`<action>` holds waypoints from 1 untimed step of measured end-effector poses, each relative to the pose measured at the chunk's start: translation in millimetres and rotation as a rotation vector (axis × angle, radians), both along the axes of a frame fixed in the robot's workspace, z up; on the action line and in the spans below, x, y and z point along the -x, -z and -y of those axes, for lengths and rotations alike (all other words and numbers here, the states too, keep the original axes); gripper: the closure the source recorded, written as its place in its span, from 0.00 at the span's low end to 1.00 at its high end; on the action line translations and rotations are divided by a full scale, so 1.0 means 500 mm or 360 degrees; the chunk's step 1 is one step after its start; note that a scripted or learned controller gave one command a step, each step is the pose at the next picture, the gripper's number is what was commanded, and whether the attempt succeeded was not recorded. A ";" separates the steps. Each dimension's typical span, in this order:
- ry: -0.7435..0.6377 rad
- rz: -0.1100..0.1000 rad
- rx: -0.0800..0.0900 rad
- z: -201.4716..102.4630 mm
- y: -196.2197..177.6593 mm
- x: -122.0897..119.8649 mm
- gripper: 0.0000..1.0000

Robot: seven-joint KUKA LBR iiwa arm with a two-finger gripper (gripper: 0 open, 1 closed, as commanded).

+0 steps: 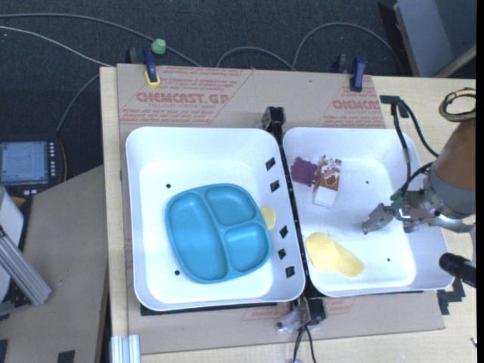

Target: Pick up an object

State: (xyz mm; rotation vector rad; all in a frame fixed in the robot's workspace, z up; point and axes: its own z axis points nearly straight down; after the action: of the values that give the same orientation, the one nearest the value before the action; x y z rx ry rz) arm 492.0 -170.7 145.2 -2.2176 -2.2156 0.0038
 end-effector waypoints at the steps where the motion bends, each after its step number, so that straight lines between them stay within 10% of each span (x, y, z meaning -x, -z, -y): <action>1: -0.0002 0.0001 -0.0001 -0.021 0.104 -0.006 0.00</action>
State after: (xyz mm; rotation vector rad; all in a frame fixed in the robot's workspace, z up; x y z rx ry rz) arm 494.9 -160.1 93.4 -2.2162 -2.2167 0.0023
